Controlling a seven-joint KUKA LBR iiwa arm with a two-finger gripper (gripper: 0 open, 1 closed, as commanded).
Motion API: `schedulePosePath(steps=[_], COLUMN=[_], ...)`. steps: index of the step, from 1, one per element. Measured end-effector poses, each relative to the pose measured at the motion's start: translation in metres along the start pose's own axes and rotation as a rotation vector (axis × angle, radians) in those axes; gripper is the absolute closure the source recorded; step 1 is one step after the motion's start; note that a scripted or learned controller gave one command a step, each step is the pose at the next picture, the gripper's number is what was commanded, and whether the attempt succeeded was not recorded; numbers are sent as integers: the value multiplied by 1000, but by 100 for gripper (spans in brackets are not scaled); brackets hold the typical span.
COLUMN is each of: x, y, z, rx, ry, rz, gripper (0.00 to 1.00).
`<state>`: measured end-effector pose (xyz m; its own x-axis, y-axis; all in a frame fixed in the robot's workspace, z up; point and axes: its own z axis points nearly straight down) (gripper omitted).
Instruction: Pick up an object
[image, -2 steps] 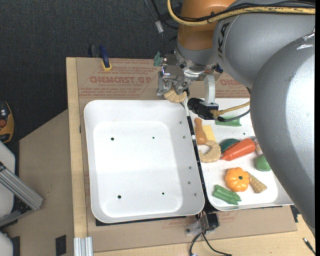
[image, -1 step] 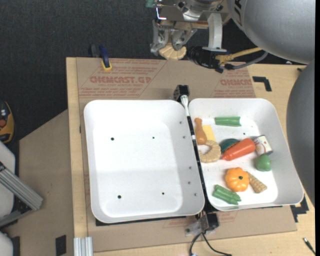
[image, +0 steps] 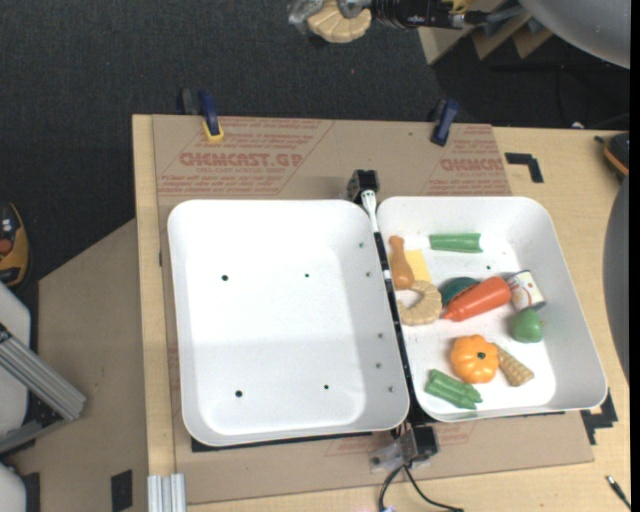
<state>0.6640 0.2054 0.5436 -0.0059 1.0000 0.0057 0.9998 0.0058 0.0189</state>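
Observation:
My gripper (image: 328, 14) is high at the top edge of the view, far above the bins, at the end of the grey arm (image: 590, 22). It looks shut on a tan, pastry-like toy (image: 337, 24), with metal fingers showing on either side of it. The right bin (image: 560, 250) holds several toy foods: a green pod (image: 455, 241), an orange-red carrot (image: 480, 298), a pumpkin (image: 473, 358), a tan ring (image: 418, 304), a green ball (image: 527, 326), a small white can (image: 526, 290), a waffle cone (image: 516, 370) and a green pepper (image: 452, 389).
The left bin (image: 280, 320) sits beside the right one on a brown board. Clamps (image: 208, 112) hold the board's far edge. A black bracket (image: 362, 185) stands between the bins at the back. Cables (image: 405, 460) lie at the front.

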Motion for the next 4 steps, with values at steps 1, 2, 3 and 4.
schedulePosePath(steps=[1,2,3,4], x=[19,19,19,21], y=[-1,2,2,2], z=[119,0,8,-3], rx=[30,4,18,13], ry=[-9,-1,-6,-5], rz=[4,3,4,2], gripper=[100,100,0,100])
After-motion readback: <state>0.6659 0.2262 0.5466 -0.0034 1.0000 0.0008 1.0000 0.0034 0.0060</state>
